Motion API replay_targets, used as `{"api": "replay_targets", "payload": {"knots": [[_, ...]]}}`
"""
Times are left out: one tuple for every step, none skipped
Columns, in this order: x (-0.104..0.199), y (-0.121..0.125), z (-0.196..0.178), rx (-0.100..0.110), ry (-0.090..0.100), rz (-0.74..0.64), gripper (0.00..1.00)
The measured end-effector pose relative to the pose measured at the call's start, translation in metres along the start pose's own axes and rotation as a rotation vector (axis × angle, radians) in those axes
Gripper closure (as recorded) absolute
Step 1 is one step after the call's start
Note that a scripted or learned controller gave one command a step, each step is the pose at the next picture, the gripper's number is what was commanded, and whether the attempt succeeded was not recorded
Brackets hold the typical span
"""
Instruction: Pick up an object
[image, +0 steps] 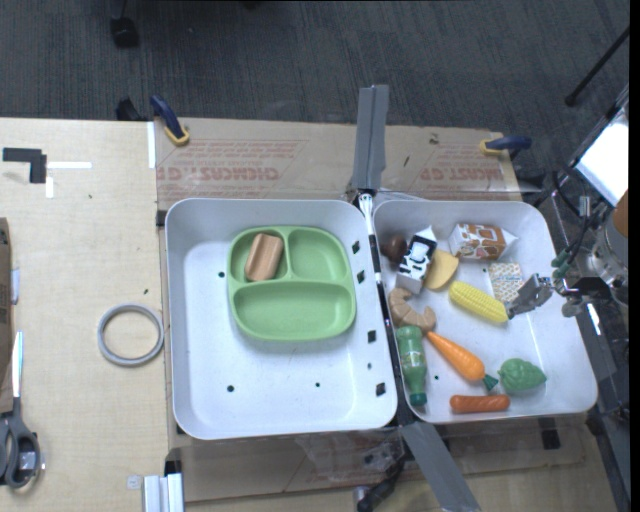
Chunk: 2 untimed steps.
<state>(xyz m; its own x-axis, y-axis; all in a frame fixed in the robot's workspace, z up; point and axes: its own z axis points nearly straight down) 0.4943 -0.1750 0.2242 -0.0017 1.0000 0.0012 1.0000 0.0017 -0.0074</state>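
The right bin holds several toy foods: a yellow corn cob, an orange carrot, a green bottle, a green leafy vegetable and a red sausage. Further back lie a white snack box, a black-and-white carton, a yellow wedge and a patterned pouch. My gripper hangs over the bin's right side, just right of the corn cob and below the pouch. I see nothing held in it.
The left bin carries a green divided plate with a tan bread roll in its upper-left compartment. A grey tape ring and scissors lie on the bench to the left.
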Motion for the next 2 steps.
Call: {"api": "replay_targets", "payload": {"knots": [[0.005, 0.038, 0.121, -0.003, 0.0, -0.42, 0.0], [0.071, -0.011, 0.136, -0.001, 0.0, -0.287, 0.0]]}}
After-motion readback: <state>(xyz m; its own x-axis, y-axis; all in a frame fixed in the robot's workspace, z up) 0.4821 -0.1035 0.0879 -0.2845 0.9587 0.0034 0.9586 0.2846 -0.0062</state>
